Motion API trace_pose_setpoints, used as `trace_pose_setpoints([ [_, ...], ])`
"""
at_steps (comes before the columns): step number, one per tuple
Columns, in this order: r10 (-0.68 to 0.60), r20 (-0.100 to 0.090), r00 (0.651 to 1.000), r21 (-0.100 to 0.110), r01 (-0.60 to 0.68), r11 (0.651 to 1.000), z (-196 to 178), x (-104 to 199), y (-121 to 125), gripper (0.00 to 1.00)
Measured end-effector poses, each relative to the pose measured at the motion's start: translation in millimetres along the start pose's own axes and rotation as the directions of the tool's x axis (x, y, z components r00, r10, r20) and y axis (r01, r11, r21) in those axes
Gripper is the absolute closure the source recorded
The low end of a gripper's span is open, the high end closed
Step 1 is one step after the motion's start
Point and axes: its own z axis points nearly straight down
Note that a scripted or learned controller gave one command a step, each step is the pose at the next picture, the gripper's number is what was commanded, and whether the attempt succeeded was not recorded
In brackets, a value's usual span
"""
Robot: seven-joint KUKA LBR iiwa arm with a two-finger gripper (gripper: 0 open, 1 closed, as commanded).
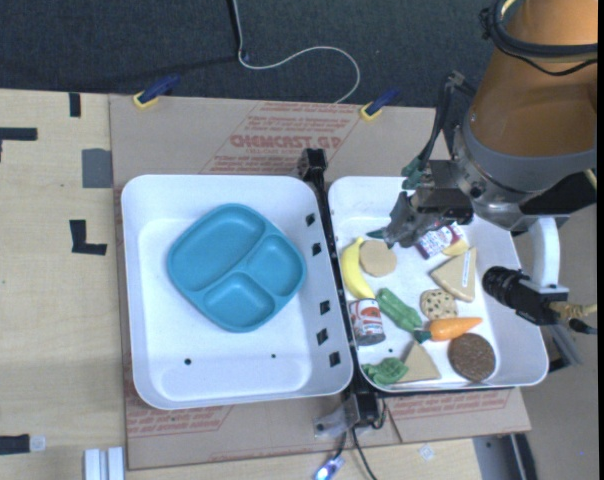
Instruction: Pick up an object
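Observation:
My gripper [410,230] hangs over the upper part of the right bin [362,196], its dark fingers pointing down just above a round tan cookie [378,260]. A small purple and white packet [440,240] lies right beside the fingers, under the wrist. A yellow banana [354,270] curves along the bin's left wall. Lower in the bin lie a green pickle [399,309], a small can [368,321], a carrot [453,327], a chip cookie [437,303], cheese wedges [458,274] and a brown patty [472,356]. Nothing shows between the fingers.
The left bin [152,368] holds a blue divided plate [236,266]. A black divider with clips [324,258] separates the bins. A green leafy piece [385,372] and a tan wedge [420,362] lie at the right bin's front. A cable [282,63] runs behind.

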Motion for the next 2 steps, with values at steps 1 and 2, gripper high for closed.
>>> trace_pose_setpoints([
  [1,0.003,0.001,1.0,0.01,-0.003,1.0,-28.7,33.1,-0.2,1.0],
  [2,0.006,0.002,1.0,0.011,-0.006,1.0,-52.9,50.6,0.2,1.0],
])
